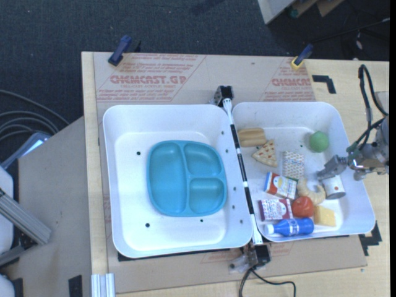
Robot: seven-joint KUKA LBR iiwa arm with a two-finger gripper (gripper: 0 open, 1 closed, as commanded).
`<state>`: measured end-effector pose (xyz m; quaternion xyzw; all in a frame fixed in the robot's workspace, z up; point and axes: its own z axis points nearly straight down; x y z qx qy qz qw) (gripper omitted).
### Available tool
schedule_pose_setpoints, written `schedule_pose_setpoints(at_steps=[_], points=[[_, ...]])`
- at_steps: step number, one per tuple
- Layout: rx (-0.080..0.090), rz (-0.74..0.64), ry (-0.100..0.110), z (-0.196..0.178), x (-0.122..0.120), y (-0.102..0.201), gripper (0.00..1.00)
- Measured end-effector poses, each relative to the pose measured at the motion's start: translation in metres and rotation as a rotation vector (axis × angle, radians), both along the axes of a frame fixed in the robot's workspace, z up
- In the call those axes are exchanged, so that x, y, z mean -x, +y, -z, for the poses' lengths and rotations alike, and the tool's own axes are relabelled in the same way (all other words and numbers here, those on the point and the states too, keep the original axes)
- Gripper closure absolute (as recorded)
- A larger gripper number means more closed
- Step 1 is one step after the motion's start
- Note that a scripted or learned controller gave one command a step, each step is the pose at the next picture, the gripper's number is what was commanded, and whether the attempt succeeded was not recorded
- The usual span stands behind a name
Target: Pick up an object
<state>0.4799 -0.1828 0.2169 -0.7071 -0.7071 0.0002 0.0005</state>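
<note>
The right bin (346, 119) holds several small items. Among them are a green ball (319, 141), a tan bread roll (250, 136), a wedge of cracker (266, 154), a patterned packet (292, 164) and a red and white carton (281, 184). A red tomato (302, 206), a yellow cheese block (327, 216), a blue bottle (291, 228) and a silver can (335, 189) lie toward the front. My gripper (335, 169) reaches in over the bin's right wall, low above the can and just below the green ball.
In the left bin (117, 166) lies a blue divided plate (185, 178). A black hinge strip (238, 166) runs between the bins. Clamps (119, 50) sit on the cardboard behind the bins. Cables (371, 98) hang at the right edge.
</note>
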Motion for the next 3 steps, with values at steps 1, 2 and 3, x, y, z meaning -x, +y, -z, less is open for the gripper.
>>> schedule_pose_setpoints(at_steps=[1,2,3], points=[[0.0,-0.003,-0.011,0.127,-0.003,0.022,0.0],[0.001,-0.001,-0.011,0.129,-0.027,0.091,0.0],[0.002,0.0,-0.01,0.129,-0.096,0.081,0.0]])
